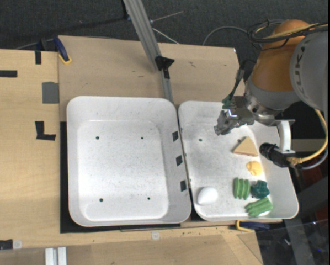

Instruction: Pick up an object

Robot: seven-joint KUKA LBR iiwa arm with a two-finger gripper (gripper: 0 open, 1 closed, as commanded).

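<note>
My gripper (224,124) hangs over the upper middle of the right bin (209,164), pointing down and to the left. Nothing shows between its tips. Just right of and below it lies a tan wedge (245,147). Further toward the front sit a small yellow piece (254,168), a green ribbed piece (241,188), a dark teal piece (260,190), another green piece (259,207) and a white egg-like ball (207,195).
The left bin (121,203) sits beside the right one, with black clips along their shared rim. A grey metal pole (145,29) slants in from the top toward the bins' junction. A black cable fitting (272,153) juts out by the right bin's right rim.
</note>
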